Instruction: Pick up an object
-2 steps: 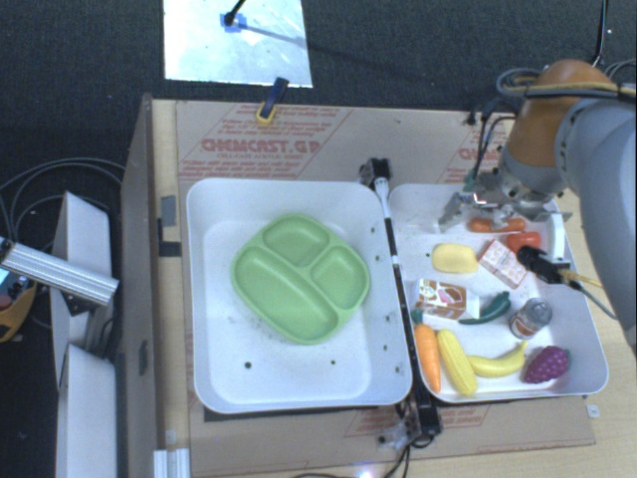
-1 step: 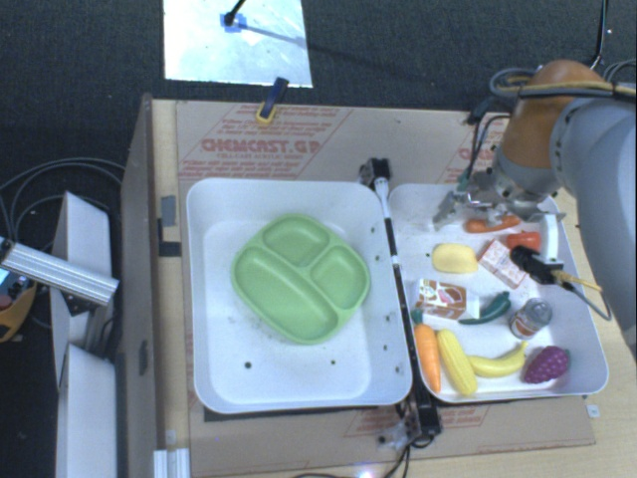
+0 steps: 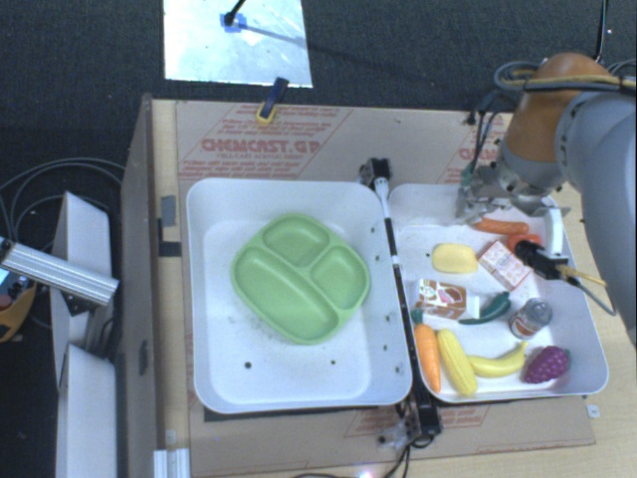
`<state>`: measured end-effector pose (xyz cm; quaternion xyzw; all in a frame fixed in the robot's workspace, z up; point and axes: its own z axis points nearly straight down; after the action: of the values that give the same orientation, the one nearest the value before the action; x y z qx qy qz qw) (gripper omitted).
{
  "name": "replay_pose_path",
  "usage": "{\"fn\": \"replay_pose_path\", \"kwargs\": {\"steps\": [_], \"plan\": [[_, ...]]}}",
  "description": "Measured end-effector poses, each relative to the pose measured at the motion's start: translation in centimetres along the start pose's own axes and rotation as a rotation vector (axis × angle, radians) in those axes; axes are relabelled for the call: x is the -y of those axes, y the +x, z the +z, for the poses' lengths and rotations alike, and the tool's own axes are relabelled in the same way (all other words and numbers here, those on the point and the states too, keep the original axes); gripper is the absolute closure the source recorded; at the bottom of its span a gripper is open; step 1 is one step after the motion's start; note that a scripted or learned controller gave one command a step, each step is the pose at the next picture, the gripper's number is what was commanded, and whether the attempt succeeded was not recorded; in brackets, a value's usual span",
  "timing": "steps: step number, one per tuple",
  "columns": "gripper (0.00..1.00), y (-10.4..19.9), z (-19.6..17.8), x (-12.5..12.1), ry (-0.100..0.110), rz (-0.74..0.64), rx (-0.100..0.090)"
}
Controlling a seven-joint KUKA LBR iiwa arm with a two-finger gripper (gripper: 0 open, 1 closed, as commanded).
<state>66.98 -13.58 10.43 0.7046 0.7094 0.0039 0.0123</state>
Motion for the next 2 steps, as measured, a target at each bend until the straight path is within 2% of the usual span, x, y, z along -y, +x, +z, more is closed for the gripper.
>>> {"fn": "replay_pose_path", "kwargs": {"steps": [1,2], "plan": [[0.00,0.0,0.1,0.1,0.002,0.000,0.000],[1.00,0.0,-1.1,-0.1,-0.002,-0.002,0.000]]}}
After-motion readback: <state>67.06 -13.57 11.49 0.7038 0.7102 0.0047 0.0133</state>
